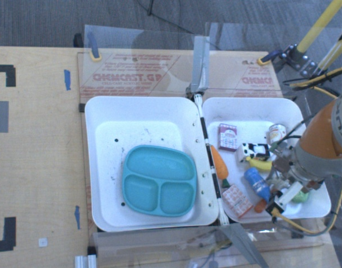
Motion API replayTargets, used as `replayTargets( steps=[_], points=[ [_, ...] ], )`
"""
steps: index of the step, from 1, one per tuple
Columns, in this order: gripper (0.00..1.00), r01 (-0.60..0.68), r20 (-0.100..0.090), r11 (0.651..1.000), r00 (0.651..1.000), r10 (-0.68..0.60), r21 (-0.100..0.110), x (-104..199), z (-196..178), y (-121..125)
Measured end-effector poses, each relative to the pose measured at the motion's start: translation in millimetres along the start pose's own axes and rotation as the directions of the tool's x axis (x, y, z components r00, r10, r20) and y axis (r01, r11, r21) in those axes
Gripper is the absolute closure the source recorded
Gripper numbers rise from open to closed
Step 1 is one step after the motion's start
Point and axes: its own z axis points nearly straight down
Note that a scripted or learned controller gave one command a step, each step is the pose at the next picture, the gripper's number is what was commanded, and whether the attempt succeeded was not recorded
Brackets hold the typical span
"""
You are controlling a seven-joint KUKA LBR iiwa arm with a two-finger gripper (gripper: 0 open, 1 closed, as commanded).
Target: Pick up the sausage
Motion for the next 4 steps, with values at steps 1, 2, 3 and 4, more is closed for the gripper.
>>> replayTargets(
  steps=[1, 2, 3, 4],
  points=[
    [1.0, -0.102, 0.008, 0.995, 0.995, 0.102, 0.01, 70.0, -95.1, -60.2],
    [1.0, -0.116, 0.009, 0.993, 0.993, 0.116, 0.01, 87.1, -112.2, -43.7],
    [1.0, -0.425, 0.013, 0.905, 0.905, 0.425, 0.009, 108.4, -97.6, -92.4],
    [1.0, -0.589, 0.012, 0.808, 0.808, 0.589, 0.005, 182.2, -106.7, -58.1]
  ],
)
